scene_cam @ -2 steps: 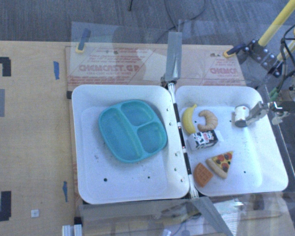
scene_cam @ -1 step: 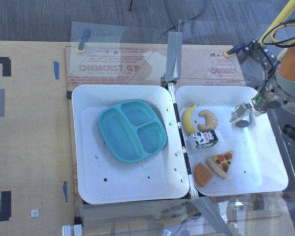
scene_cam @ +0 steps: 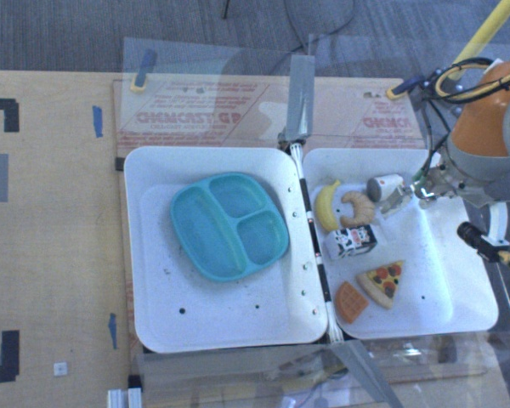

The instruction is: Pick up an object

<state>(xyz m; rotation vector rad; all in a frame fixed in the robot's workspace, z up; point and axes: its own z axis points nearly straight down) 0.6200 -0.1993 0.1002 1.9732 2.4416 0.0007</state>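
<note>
While the arm (scene_cam: 484,134) reaches in from the right, two white bins sit side by side on a tan bench (scene_cam: 51,245). Left bin (scene_cam: 153,313) holds a teal divided plate (scene_cam: 229,225), three compartments, lying flat near the bin's middle, tilted a bit off square. Right bin (scene_cam: 442,287) holds the small stuff. Arm is grey with an orange band, wrist over the right bin's upper right edge, cables and a yellow hose (scene_cam: 493,19) running off above it. Gripper (scene_cam: 399,195) points left and down into the right bin's upper part; cannot tell how its fingers stand, they blur into a grey-white cylinder-like thing (scene_cam: 382,184) at the tip, and no object is visibly between them.

Objects in the right bin, all on the left half: banana (scene_cam: 325,206) upright along the left wall, a brown croissant-like pastry (scene_cam: 357,206) just beside it on the right, touching or nearly so. Below those, a small black-and-white carton (scene_cam: 354,240), tilted. Lower down, a pizza slice (scene_cam: 382,282) and an orange waffle-like piece (scene_cam: 351,303) just beside it at lower left. Clear plastic sheets (scene_cam: 212,100) with red print lie behind both bins. Blue tape bits (scene_cam: 97,121) on the bench at left.
</note>
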